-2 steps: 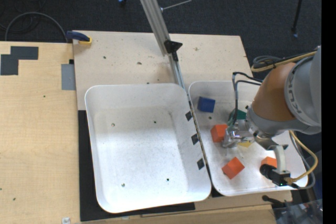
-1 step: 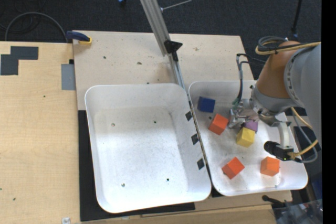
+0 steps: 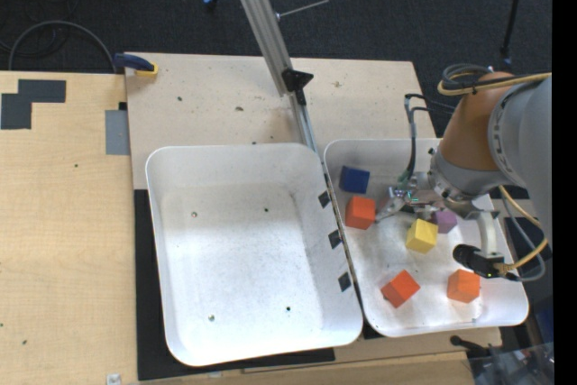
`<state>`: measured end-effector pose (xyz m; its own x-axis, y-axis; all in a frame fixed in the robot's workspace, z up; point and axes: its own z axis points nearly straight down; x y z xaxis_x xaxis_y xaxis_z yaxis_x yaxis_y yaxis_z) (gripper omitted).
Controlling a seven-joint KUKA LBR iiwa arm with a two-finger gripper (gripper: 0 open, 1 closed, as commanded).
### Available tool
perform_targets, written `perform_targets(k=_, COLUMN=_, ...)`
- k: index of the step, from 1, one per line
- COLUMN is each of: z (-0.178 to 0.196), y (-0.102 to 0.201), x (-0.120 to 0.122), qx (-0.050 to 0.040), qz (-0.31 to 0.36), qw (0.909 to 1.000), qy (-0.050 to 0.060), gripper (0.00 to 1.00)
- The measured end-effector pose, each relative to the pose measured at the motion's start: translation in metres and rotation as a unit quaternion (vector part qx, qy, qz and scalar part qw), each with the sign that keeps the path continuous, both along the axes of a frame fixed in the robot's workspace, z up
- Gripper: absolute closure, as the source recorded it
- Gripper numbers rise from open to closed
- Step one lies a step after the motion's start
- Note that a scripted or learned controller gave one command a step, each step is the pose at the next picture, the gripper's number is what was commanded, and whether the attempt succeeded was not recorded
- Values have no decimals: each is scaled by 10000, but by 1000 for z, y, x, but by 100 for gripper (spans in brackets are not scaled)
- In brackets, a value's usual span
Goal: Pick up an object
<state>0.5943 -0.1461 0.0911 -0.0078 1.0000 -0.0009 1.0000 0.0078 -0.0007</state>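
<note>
The right bin [image 3: 505,313] holds several small cubes. A blue cube [image 3: 354,179] lies near its far left, with an orange-red cube [image 3: 361,212] just in front of it. A yellow cube [image 3: 421,235] and a purple cube [image 3: 445,219] sit side by side in the middle. Two more orange cubes [image 3: 400,288] [image 3: 463,285] lie near the front. My gripper [image 3: 404,197] reaches in from the right and hangs low over the bin, between the orange-red cube and the yellow cube, very close to the yellow and purple ones. I see nothing held in it.
The left bin [image 3: 180,194] stands beside the right one, with a raised divider edge [image 3: 334,239] between them. A slanted aluminium pole [image 3: 266,22] rises behind the bins. Cables hang around the arm's wrist [image 3: 469,149] at the right.
</note>
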Motion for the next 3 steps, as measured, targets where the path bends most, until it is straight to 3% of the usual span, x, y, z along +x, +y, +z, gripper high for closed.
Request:
perform_targets(k=1, z=10, y=0, x=0, qx=2, qz=41, qw=10000, qy=9, gripper=100)
perform_targets(k=2, z=1, y=35, x=10, qx=-3, qz=-29, qw=10000, qy=-9, gripper=100)
perform_targets(k=3, z=7, y=34, x=59, qx=3, qz=-32, qw=10000, qy=-16, gripper=100)
